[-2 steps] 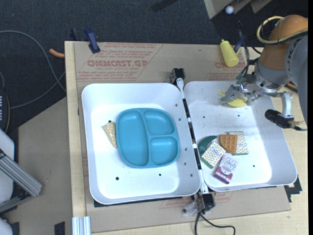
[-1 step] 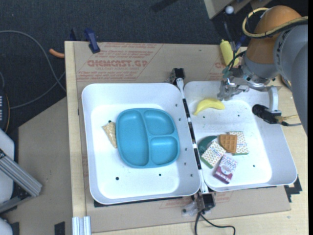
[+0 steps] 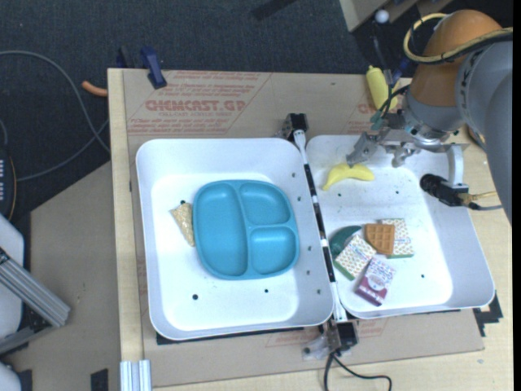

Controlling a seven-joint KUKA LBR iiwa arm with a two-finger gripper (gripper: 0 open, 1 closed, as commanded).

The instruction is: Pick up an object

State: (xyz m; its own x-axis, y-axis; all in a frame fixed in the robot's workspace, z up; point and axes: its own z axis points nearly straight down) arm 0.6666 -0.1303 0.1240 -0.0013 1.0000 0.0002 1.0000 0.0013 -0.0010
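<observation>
The gripper hangs over the right bin at its twelve o'clock, fingers spread apart and gripping nothing. The banana lies just beside its left fingertip, toward nine o'clock. The blue tray partly hides a cracker. The cardboard reads "CHEMCAST GP"; its smaller print is illegible.

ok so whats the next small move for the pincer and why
Probably ease the pincer down and slightly toward the left bin onto the yellow banana. It hovers beside the banana's upper end in the right bin, with nothing seen between its fingers.
</observation>
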